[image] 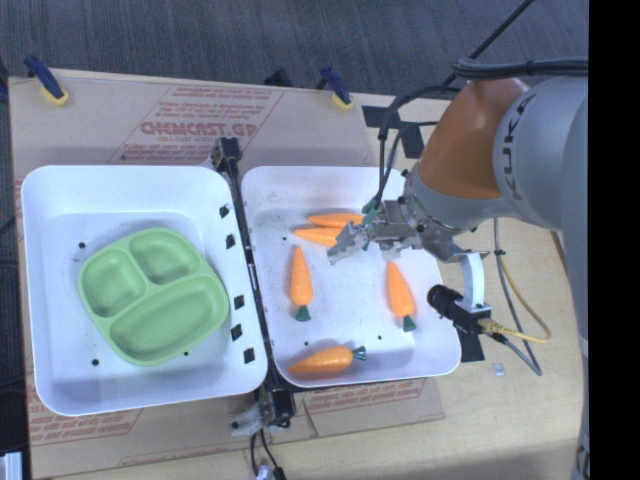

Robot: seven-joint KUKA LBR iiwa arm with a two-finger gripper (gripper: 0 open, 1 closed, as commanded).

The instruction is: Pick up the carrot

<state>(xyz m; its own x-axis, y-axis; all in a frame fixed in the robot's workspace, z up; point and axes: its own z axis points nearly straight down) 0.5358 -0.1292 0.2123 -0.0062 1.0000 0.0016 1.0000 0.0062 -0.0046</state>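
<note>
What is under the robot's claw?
Under the claw lie two carrots side by side on the right bin floor. Their pointed ends stick out to the left; their other ends are covered by the claw, so I can't see them.

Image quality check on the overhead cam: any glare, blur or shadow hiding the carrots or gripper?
Camera view: lighting is even and soft, with no hard glare on the shallow white right bin; the orange toy carrots stay crisp with faint shadows; the two-finger metal gripper looks slightly soft and cluttered by cables; the green divided plastic plate is sharp; mild slant distortion overall.
</note>
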